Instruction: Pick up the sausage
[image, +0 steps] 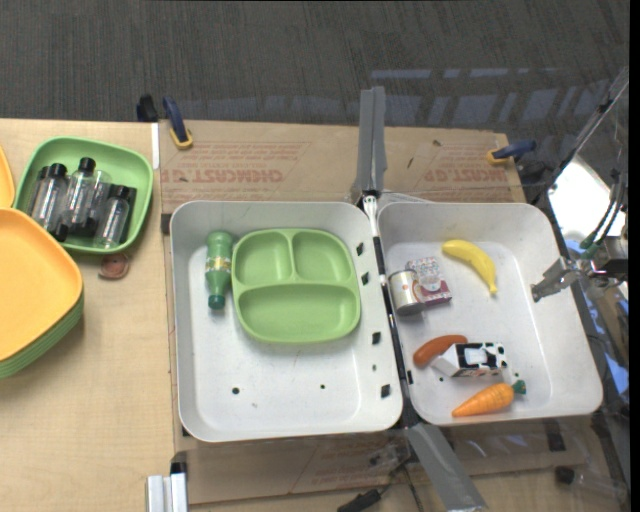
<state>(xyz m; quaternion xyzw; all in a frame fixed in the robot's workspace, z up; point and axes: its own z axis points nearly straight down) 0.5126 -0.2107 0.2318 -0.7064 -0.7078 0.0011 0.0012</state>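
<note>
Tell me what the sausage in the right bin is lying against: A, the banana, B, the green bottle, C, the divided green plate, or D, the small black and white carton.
D: the sausage lies in the right bin with its end against the black and white carton, just above the carrot.

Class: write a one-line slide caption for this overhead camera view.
Sausage lies in the right bin beside a carton, carrot, can and banana.
</note>
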